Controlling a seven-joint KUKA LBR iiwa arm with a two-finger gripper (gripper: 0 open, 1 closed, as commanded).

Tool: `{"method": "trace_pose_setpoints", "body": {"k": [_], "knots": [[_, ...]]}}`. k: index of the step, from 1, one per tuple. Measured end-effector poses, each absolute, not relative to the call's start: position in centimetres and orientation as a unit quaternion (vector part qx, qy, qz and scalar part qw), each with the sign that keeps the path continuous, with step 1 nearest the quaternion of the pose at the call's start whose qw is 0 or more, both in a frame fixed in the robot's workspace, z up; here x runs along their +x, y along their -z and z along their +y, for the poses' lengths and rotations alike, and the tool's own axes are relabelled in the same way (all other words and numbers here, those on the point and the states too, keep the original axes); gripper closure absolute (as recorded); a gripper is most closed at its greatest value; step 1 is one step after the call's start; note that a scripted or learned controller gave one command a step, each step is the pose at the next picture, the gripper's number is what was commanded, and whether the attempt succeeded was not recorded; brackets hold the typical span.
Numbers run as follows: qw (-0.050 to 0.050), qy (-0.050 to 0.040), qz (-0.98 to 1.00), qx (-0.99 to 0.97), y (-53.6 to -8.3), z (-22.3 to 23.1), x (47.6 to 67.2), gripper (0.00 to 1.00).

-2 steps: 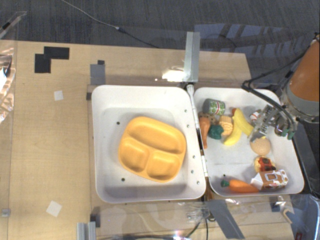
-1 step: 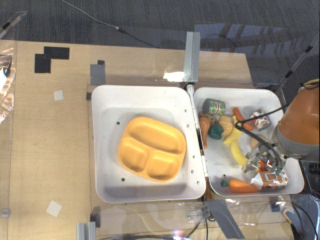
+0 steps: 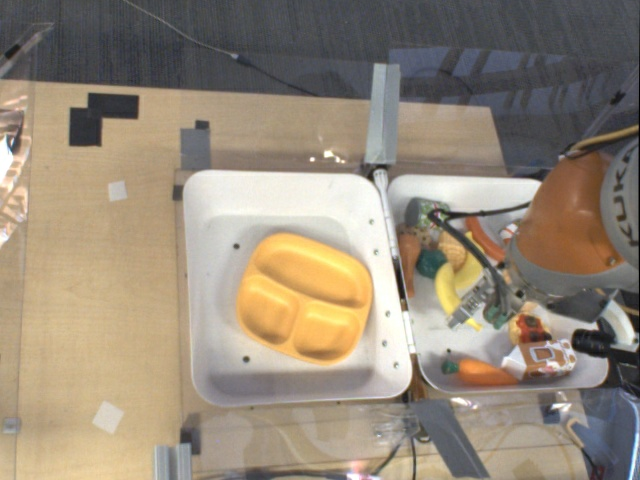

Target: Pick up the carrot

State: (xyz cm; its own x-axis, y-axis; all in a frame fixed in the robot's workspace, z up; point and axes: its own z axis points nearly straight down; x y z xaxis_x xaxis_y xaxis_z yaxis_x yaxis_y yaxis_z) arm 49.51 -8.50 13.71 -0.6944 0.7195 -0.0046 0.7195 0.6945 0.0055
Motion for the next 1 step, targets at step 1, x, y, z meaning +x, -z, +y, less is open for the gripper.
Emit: {"method": "trace_pose_setpoints", "body": {"k": [1], "knots": [[0.003, -0.0004, 0.898, 0.439, -15.3, -13.67, 48.83, 1.0]]}}
